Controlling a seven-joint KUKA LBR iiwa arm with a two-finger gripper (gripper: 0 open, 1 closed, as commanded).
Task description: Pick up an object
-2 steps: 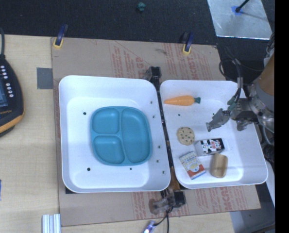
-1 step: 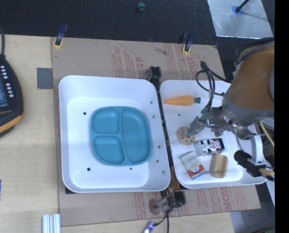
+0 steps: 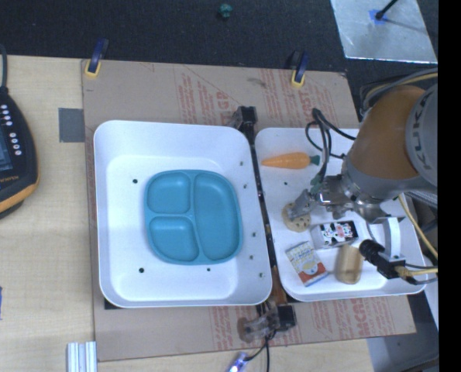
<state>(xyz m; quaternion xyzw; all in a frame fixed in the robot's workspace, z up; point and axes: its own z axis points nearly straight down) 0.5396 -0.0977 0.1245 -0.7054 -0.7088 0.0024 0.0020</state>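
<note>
Two white bins sit side by side on the worktop (image 3: 52, 285); left bin (image 3: 114, 208) holds a blue divided plate (image 3: 193, 215). Right bin (image 3: 292, 142) holds an orange carrot (image 3: 286, 160), tan round item (image 3: 296, 222), small carton (image 3: 307, 262), b&w card (image 3: 337, 233) & brown cylinder (image 3: 349, 263). Gripper (image 3: 301, 208) is low, just above the tan item; can't tell how wide it's open or if it has hold of anything.

cardboard sheet (image 3: 215, 91): red print, illegible | small carton (image 3: 306, 263): label unreadable
</note>
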